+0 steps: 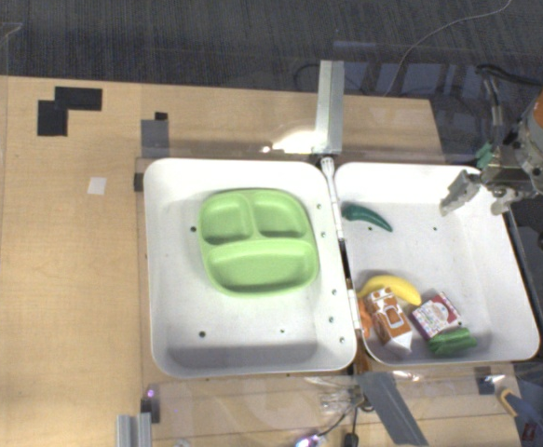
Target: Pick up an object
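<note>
A pale wooden worktop [57, 277] carries two shallow white bins side by side, seen from above at a slant. The left bin [173, 333] holds a light green divided plate [256, 240], lying flat near its middle. The right bin [495, 277] holds the things that could be picked: a dark green pepper-like piece [368, 216] lies alone near the top left, well apart from the rest, and along the bottom edge sits a tight huddle, a yellow banana [394, 289] touching an orange carton [386, 321], then a small maroon box [436, 317] with a green vegetable [452, 344] just beside it. At the far right the grey arm with its orange band reaches in, and the tool [476, 194] hangs over the upper right corner of the right bin, with nothing between its fingers; they look spread apart, though the view is small. Nothing is grasped yet. To do this step well, I would judge the lone dark green piece the easier target, since the fingers can come down on both sides without nudging a neighbour; the bottom huddle risks a pinch on two things at once.
</note>
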Robot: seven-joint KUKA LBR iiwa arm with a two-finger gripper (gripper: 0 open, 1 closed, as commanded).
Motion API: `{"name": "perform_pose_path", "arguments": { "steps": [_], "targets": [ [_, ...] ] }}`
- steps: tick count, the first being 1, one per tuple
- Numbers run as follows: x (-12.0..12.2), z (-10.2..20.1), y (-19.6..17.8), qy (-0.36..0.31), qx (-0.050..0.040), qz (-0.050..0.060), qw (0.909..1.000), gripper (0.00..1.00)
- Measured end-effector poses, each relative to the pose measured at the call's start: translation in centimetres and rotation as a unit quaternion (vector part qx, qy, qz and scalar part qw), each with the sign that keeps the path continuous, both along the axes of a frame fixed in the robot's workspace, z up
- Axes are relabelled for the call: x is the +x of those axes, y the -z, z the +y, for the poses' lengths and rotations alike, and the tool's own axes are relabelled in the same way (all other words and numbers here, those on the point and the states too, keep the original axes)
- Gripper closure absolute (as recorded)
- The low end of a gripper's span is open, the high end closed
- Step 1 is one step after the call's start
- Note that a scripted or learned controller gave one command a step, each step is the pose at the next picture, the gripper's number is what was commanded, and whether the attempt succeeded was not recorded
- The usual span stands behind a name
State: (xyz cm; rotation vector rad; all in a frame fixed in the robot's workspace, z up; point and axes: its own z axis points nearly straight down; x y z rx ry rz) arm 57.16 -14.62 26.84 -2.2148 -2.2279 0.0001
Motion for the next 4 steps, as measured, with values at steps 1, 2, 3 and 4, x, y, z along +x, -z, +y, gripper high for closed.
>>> {"name": "perform_pose_path", "arguments": {
  "steps": [1,2,3,4],
  "targets": [
    [-6.2,0.7,10.4,-0.142,0.0003,0.000,0.9899,0.00],
    [-5.1,4.8,17.4,-0.136,-0.0013,-0.005,0.9907,0.00],
    [-4.8,5.1,16.5,-0.138,0.0014,-0.005,0.9905,1.00],
    [-4.9,12.4,5.8,-0.151,-0.0002,-0.002,0.9886,1.00]
  ]
}}
